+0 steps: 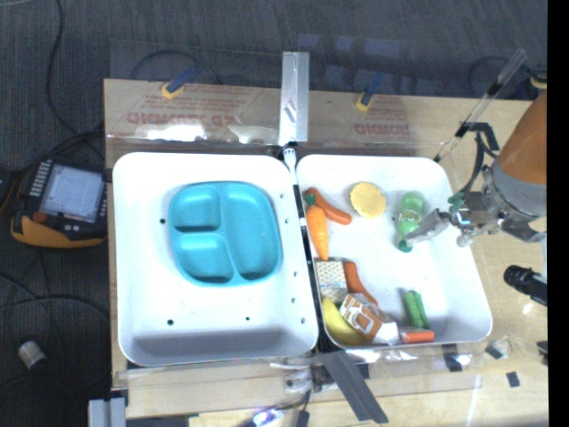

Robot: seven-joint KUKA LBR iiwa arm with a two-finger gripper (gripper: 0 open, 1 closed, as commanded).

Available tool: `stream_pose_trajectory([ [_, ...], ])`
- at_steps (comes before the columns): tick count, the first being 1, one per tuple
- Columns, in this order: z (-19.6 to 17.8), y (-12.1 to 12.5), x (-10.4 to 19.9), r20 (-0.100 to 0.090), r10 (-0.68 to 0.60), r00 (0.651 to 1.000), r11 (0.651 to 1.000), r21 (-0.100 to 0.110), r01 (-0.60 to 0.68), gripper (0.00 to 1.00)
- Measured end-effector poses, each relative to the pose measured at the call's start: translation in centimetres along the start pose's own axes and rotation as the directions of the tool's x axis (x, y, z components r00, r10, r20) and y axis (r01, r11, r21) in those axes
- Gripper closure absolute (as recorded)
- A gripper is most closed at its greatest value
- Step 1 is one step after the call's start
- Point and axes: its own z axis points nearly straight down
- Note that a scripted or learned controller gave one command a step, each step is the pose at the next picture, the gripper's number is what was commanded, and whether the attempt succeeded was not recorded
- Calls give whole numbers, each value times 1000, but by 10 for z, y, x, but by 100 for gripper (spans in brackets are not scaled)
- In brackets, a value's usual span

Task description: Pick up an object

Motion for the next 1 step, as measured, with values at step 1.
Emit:
stream_pose_trajectory([
  [1,90,111,-27,2,-341,940,940,-2,341,0],
])
